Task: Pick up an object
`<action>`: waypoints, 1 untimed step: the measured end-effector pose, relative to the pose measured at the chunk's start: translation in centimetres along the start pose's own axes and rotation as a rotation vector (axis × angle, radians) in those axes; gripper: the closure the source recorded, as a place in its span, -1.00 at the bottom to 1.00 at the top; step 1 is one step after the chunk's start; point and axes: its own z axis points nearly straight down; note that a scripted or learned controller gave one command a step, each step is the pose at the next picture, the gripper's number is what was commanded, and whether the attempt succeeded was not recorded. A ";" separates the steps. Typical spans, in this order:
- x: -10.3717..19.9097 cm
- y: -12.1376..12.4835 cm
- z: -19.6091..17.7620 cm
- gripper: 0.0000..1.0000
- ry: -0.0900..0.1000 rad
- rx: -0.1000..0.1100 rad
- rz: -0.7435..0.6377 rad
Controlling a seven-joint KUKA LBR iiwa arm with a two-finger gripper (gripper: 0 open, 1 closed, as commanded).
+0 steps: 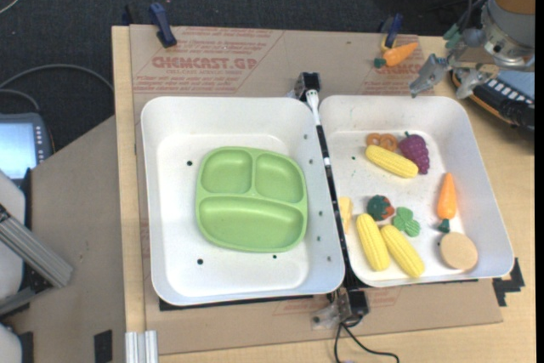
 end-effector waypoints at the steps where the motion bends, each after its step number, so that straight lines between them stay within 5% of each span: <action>1: 4.1 -2.4 17.5 -1.00 0.003 0.009 -0.002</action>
